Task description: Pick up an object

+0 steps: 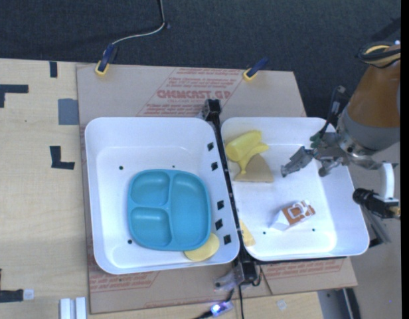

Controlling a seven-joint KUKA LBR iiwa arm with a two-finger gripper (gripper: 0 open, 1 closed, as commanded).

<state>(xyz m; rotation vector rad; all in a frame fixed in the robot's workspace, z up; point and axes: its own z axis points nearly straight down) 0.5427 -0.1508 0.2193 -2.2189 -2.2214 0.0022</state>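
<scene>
We see a light blue plate (169, 209) in one white bin (98, 145), a yellow cup (243, 145) on a tan piece (257, 172), and a white carton (294, 214) (with orange-brown print).

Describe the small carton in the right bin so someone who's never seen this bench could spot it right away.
Start with the right bin of the two white ones, on the side where the gripper hangs. In its near half lies a small carton, tipped on its side, apart from the other things. It is white with an orange-brown printed patch, unlike the yellow cup and tan sponge farther back.
</scene>
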